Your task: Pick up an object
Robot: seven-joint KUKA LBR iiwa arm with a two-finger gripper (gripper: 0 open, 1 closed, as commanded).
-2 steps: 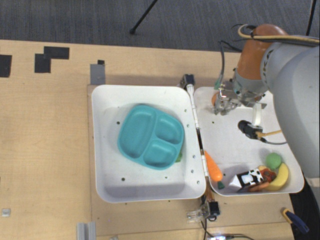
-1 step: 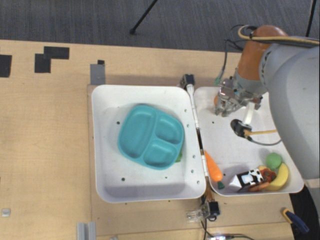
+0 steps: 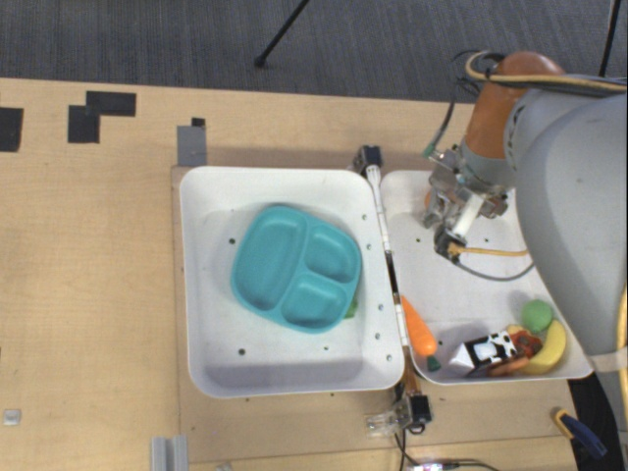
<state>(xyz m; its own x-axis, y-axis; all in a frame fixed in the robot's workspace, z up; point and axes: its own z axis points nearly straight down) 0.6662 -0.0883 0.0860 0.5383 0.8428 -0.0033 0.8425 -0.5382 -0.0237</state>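
My gripper [image 3: 442,202] hangs over the back of the right bin [image 3: 491,292], well away from the toys piled at the bin's front. An orange carrot [image 3: 420,332] lies by the bin's left wall. Along the front right corner are a yellow banana [image 3: 549,349], a green ball [image 3: 537,314], a black-and-white patterned block [image 3: 489,349] and a small reddish piece [image 3: 523,344]. A teal divided plate [image 3: 297,267] lies in the left bin [image 3: 211,263], with a bit of green showing under its right edge.
The grey arm [image 3: 574,204] covers the right side of the right bin. A ridge [image 3: 385,253] divides the two bins. Bare wooden bench [image 3: 88,292] stretches to the left.
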